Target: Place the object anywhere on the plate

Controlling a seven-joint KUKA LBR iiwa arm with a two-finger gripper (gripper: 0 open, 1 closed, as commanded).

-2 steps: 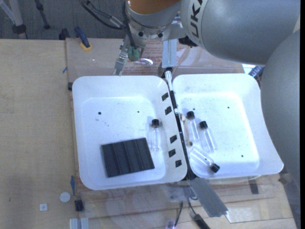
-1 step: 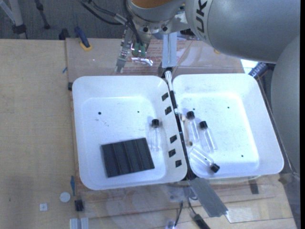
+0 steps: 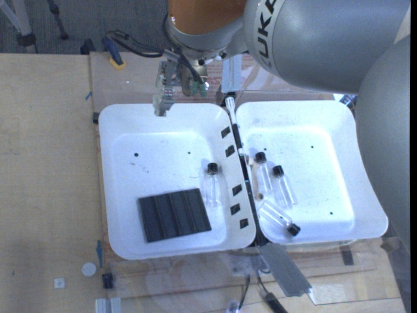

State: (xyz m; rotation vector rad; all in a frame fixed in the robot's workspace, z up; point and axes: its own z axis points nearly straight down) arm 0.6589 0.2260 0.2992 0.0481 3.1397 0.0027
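The grey arm (image 3: 326,25) with its orange band fills the top of the view and reaches over the far rims of the bins. Below it lies the wooden table (image 3: 45,175), carrying two shallow white bins side by side. The left bin (image 3: 130,149) holds a dark ribbed plate (image 3: 174,214) lying flat near its front, and a clear bottle (image 3: 212,184) with a black cap lies just beside the plate's right edge, near the wall between the bins. The right bin (image 3: 326,168) holds three more clear black-capped bottles (image 3: 273,188) clustered at its left side, none of them on the plate. The gripper (image 3: 194,90) hangs above the back edge of the left bin, well apart from every bottle. Its fingers (image 3: 161,100) grasp nothing, and whether they are spread or closed I cannot tell.
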